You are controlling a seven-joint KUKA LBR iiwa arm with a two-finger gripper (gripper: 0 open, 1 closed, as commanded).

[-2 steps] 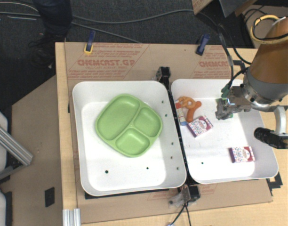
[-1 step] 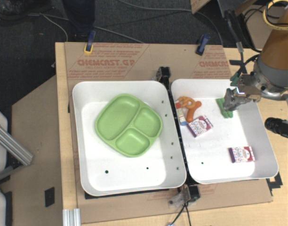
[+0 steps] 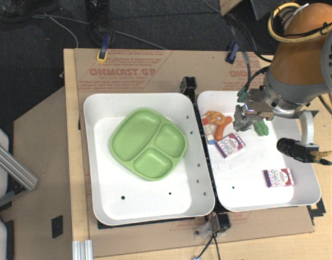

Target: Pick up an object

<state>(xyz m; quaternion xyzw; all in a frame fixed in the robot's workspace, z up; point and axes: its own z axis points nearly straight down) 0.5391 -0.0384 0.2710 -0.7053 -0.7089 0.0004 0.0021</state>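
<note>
Tool [image 3: 243, 124] amid orange toy [image 3: 218, 119], green piece [image 3: 261, 128], patterned packet [image 3: 230, 144]

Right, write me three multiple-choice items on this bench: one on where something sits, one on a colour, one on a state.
1. Where does the divided plate lie?
A. in the left bin
B. in the right bin
C. on the cardboard

2. What colour is that plate?
A. orange
B. green
C. purple

3. How does the plate lie?
A. flat, compartments facing up
B. upside down
C. propped on edge against a wall

Key: 1 A, the plate rests on the left bin's floor. 2 B, it is pale green all over. 3 A, its three compartments show from above. The gripper is over the right bin, near the orange item.
</note>
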